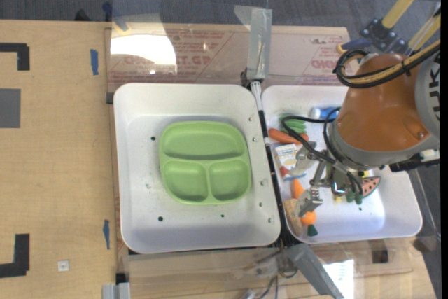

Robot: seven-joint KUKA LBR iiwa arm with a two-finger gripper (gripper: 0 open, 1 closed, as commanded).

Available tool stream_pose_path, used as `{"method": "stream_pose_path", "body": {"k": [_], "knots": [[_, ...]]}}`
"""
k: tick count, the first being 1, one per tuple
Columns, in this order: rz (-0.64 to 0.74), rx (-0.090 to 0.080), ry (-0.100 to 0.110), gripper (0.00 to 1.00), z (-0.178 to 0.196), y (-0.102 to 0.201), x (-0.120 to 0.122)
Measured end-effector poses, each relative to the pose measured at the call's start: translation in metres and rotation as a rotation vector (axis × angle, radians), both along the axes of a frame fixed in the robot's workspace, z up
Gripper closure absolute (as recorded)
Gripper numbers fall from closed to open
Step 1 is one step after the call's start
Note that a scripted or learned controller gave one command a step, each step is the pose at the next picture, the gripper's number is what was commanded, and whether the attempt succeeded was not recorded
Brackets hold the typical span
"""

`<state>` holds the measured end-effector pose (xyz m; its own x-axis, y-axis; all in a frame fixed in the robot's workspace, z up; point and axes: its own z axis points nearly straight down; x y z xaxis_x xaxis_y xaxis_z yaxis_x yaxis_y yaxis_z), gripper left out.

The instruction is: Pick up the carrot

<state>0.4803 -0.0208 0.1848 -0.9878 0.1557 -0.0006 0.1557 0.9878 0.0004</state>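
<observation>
Nearest, a carrot (309, 220) lies at the right bin's (402, 220) front-left corner, green top frontward, just below the gripper (316, 194) — evidently lowered there to reach it. Whether that pincer is released or clenched cannot be told. Farther left, a green divided plate (205, 161) sits apart in the other bin (133, 171).

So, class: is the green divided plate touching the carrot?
Apart. The camera view shows the green divided plate in the left bin, while the carrot lies in the right bin, with the bins' rims between them.
</observation>
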Motion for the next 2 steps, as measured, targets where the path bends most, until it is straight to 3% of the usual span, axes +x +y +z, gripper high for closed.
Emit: {"method": "stream_pose_path", "body": {"k": [1, 2], "knots": [[0.181, 0.000, 0.002, 0.00, -0.051, -0.072, -0.001], [0.124, -0.001, -0.006, 0.00, -0.081, -0.073, 0.040]]}}
